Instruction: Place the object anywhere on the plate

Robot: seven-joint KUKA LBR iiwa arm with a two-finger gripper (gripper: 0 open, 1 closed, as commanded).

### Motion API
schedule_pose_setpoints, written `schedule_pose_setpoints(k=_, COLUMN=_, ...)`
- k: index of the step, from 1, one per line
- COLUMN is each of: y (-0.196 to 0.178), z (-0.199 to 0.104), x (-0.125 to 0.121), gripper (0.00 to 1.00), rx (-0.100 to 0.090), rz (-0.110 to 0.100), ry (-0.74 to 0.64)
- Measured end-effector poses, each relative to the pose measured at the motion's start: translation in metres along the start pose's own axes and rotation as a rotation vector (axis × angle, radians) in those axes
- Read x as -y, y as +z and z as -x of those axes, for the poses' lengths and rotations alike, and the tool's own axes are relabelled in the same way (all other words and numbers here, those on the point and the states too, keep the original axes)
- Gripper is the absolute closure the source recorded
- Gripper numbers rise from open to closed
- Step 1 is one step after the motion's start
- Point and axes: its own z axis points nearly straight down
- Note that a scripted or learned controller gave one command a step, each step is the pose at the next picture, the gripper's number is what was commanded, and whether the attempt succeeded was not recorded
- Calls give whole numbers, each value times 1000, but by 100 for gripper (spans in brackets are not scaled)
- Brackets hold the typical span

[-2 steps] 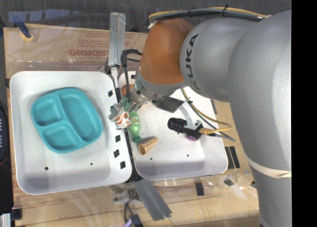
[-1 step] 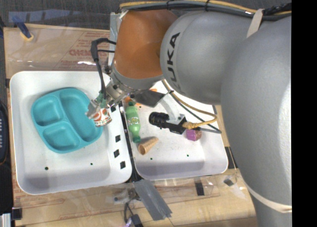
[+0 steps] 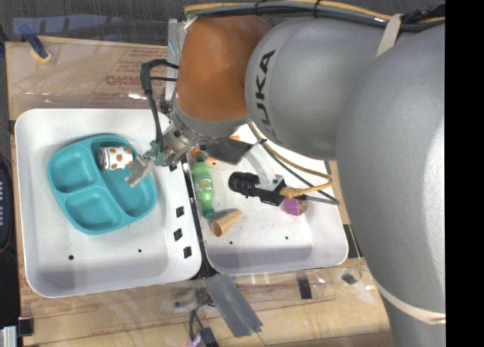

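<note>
Can [image 3: 115, 158], small, white with orange spots, lying in the upper right compartment of the teal divided plate [image 3: 91, 209] in the left bin [image 3: 45, 262]; end effector [image 3: 144, 165] just beside it at the plate's right rim, whether open or closed cannot be told.

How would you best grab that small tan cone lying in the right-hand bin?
From straight above, pinching across the middle of the tan cone, crosswise to its length. It lies flat on its side, with bare bin floor along both long sides; the green plastic bottle lies close at its upper left.
</note>
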Motion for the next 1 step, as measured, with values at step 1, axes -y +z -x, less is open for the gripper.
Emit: schedule_pose_setpoints(k=1, y=-10, z=0, x=-1, gripper=100, rx=0, rz=-1, ry=-5)
